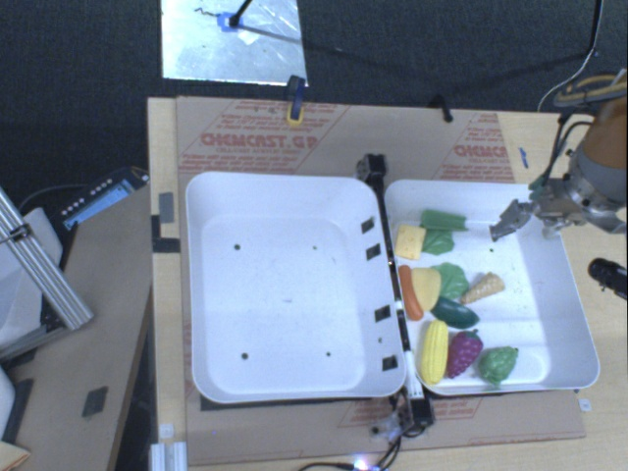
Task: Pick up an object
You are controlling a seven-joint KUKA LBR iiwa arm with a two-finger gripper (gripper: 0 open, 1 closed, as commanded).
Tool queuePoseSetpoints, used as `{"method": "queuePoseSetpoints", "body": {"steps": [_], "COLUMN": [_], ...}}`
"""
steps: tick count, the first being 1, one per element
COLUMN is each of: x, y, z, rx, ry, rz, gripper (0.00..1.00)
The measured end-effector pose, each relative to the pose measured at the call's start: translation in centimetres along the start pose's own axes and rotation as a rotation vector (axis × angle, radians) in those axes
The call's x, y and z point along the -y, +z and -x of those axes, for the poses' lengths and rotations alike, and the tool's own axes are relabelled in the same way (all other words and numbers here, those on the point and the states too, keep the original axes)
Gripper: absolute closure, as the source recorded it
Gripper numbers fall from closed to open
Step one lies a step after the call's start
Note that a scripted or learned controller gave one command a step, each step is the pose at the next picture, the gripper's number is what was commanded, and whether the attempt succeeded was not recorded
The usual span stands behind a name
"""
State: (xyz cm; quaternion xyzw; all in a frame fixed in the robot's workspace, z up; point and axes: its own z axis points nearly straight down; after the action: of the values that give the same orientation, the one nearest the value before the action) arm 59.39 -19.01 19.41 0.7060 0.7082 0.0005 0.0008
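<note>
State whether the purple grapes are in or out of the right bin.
In: the purple grapes lie inside the right bin, between the yellow corn and a green vegetable.

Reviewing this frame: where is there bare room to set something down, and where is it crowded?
The left bin offers bare floor wall to wall. In the right bin, the strip along the right wall is free. The toy food crowds its left half, beside the divider.
</note>
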Motion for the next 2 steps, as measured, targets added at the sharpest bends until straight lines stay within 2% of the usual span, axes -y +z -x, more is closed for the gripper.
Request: {"method": "queuePoseSetpoints", "body": {"steps": [1, 2], "x": [-1.3, -3.2], "y": [-1.0, -5.5], "z": [-8.2, -16.4], "rx": [-0.003, -0.001], "ry": [-0.009, -0.008], "rz": [0.001, 0.005], "gripper": [0.00, 0.00]}}
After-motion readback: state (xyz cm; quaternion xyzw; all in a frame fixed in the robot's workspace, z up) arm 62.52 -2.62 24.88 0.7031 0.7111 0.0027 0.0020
